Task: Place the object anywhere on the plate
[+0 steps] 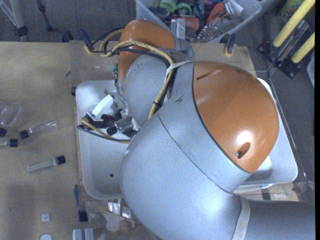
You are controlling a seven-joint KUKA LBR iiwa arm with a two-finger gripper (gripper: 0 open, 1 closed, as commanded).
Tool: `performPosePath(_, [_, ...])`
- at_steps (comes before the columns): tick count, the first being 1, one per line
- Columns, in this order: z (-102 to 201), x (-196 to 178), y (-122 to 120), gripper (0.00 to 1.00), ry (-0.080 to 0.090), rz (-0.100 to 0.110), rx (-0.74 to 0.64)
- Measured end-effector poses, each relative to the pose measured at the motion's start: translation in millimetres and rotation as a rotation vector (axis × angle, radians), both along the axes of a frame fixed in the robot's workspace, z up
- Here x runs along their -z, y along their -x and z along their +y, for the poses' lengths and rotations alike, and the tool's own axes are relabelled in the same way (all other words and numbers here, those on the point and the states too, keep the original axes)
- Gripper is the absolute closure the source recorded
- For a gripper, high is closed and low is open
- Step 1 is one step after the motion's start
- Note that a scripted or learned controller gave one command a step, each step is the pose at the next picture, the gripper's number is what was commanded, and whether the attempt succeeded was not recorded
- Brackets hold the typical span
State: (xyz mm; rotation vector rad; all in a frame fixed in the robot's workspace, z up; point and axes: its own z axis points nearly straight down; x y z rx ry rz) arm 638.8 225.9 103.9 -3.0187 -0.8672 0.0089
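Observation:
My grey arm with its orange bands (235,114) covers most of the bench, reaching from the right across to the left white bin (85,149). The gripper (107,120) hangs low over the upper part of that bin, a cluster of black parts, cables and a white block. The arm's bulk hides whatever lies under it in both bins, so I can make out neither a plate nor a loose object. A bare patch of the left bin's floor (102,176) shows below the gripper.
A strip of the right bin (286,159) shows past the arm. Several clear vials with black caps (46,162) lie on the wooden bench to the left. A clear box of colourful toys (197,6) stands behind the bins, with yellow foam tubes (300,14) at the top right.

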Motion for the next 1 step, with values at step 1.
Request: performPosePath(1, [-69.4, 1.2, 87.3, 1.00, -0.002, 0.004, -0.281])
